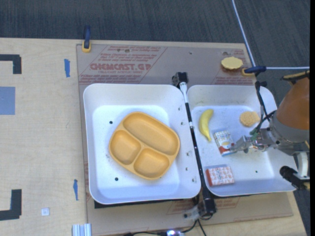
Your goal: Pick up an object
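The right bin [231, 90] holds a yellow banana [205, 124], a small red and white packet [223, 141], a round tan cracker [249, 118] and a flat red box [220, 175] near its front edge. My gripper [242, 144] is low in this bin, coming from the right, with its tip right beside the packet's right edge. I cannot tell whether it touches the packet. The arm's orange band [295, 107] hangs over the bin's right side.
A yellow three-compartment plate [143, 145] lies in the left bin [89, 132]. A second round cracker [232, 63] sits on the board behind the right bin, beside a blue clamp [253, 70]. A black hinge strip [189, 127] separates the bins.
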`<state>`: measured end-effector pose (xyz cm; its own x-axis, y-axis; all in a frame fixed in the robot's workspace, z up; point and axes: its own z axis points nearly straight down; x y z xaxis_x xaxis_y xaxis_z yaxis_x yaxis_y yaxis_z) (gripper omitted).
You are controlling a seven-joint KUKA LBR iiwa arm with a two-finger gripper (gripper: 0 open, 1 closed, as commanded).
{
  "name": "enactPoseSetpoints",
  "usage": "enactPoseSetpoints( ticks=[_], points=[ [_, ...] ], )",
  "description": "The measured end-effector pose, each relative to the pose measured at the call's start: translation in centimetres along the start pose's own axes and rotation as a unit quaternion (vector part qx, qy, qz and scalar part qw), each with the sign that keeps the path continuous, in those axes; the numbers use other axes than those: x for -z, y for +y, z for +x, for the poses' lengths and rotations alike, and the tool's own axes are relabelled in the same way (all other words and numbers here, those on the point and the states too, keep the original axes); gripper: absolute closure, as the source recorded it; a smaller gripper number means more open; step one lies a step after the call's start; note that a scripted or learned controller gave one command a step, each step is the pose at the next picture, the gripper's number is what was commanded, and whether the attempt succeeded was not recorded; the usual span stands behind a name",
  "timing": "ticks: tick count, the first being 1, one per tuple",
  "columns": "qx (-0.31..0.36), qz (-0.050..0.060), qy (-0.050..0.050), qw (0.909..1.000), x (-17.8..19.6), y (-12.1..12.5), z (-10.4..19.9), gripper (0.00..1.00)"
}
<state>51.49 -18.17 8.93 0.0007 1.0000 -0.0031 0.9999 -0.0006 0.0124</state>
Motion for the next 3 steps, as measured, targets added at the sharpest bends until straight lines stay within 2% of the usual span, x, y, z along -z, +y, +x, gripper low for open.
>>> enactPoseSetpoints(
  ticks=[1,2,3],
  points=[
    [0.001,0.005,0.002,1.0,-0.3,-3.4,6.6,0.0],
    [0.0,0.004,0.001,1.0,-0.2,-3.4,8.6,0.0],
    [0.0,0.003,0.001,1.0,-0.2,-3.4,8.6,0.0]
  ],
)
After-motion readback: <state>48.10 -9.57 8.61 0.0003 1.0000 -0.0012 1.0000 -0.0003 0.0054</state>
